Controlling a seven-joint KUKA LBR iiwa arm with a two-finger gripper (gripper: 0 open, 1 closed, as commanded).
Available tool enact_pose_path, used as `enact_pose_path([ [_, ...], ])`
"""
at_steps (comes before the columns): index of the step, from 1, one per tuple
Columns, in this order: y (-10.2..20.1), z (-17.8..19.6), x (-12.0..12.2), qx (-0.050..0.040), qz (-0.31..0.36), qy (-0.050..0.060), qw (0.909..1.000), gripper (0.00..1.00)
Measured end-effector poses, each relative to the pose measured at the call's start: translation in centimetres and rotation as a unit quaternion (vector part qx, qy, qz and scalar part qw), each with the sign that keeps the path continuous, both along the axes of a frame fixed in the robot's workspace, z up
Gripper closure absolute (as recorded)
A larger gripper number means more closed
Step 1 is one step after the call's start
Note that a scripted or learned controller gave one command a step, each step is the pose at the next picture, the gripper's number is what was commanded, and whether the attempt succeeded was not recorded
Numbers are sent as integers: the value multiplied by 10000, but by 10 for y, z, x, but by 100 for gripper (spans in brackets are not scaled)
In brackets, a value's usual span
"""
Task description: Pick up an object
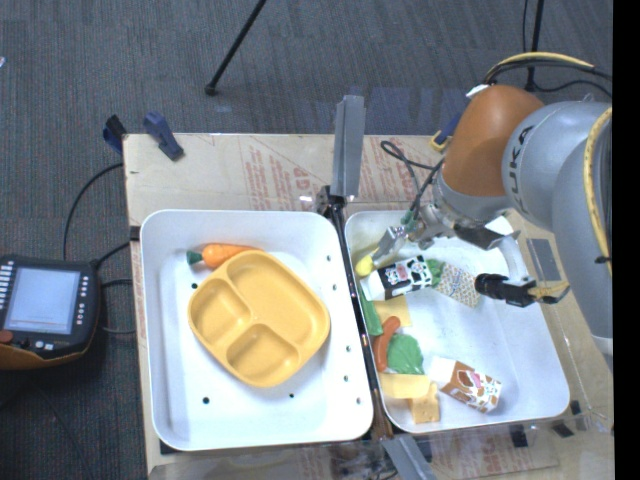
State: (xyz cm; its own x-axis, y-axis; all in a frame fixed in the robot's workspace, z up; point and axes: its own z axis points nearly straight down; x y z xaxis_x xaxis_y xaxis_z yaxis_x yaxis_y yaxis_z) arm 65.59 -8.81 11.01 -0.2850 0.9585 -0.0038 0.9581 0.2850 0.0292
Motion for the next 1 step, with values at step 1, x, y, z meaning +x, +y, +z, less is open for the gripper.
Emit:
enact_pose_path([
  [1,-21,11,-12,-9,-757,172,9970,0],
])
